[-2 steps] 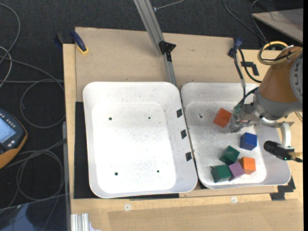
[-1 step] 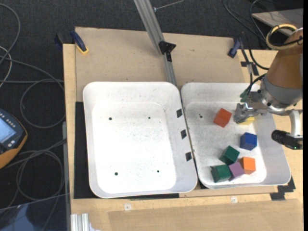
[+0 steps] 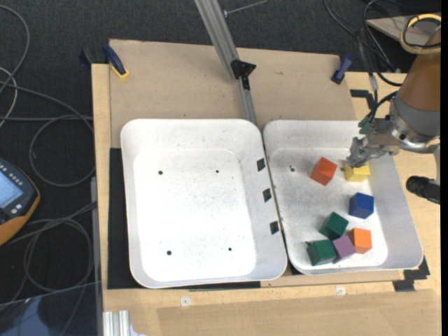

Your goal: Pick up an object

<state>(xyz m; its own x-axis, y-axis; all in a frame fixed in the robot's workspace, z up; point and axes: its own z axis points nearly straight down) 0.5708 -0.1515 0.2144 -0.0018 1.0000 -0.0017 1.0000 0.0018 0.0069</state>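
Nearest the lower edge, in the right bin (image 3: 392,215), a tight cluster: dark green block (image 3: 321,251) at the front, touching a purple block (image 3: 344,246), with an orange block (image 3: 362,239) just beside that on the right and a second green block (image 3: 335,225) just behind. A little farther up, apart from the cluster, a blue block (image 3: 361,205). Farther still, near the bin's middle, a red-orange block (image 3: 323,171), tilted on its own, and to its right a yellow block (image 3: 357,173). Directly over the yellow block's far edge, the gripper (image 3: 358,157), pointing down into the bin from the grey arm (image 3: 414,121) with its orange band, reaching in from the right. Fingers low at the yellow block, seemingly touching or nearly so; whether spread or pinching the block, cannot tell from this slant. To the left, the left bin (image 3: 189,201), white with fine dark specks. Beyond both bins, bare wooden bench (image 3: 182,82), blue clamps (image 3: 115,60) at the far corners, and a slanted metal rail (image 3: 220,30) running down toward the gap between the bins.
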